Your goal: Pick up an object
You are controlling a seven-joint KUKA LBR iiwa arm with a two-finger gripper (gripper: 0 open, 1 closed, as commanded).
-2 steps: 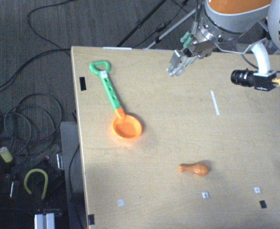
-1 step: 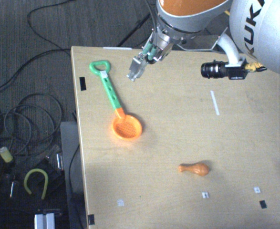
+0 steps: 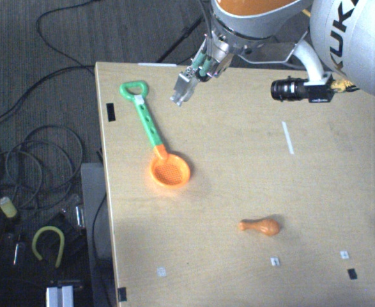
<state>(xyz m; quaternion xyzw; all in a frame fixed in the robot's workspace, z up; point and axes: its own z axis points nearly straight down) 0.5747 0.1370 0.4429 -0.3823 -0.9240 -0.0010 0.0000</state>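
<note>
Dark grey carpet w/ a fine ribbed texture fills the left and top of frame, crossed by thin black cables (image 3: 27,152) that loop at mid-left. Over it sits a big pale tan board (image 3: 251,190), flat, matte, faint wood-grain, taking up centre and right; small black and white marks dot its lower edge and one black tab sits on its upper-left edge.

Arm (image 3: 283,5) comes in at top right: glossy orange dome and smooth white casing w/ black lettering. Below the casing, at upper right, a short black cylinder (image 3: 299,89) sticks out sideways.

Gripper (image 3: 182,94) hangs at upper centre, slim metal w/ green parts, tilted down-left, tip over the board's top edge. Nothing visible between its fingers; can't tell if they're spread or closed.

Scoop (image 3: 158,142) lies flat on the board's upper-left: long green plastic handle w/ a loop end at top, round orange mesh-like bowl at bottom. Its loop end is near the gripper tip, apart from it.

Orange drumstick-shaped toy (image 3: 261,226), smooth, bulbous on its right end, lies lower centre-right, well apart from the scoop.

Thin white strip (image 3: 288,137) lies on the board at right-centre. Yellow-green U-shaped piece (image 3: 48,242) rests on the floor, lower left.
</note>
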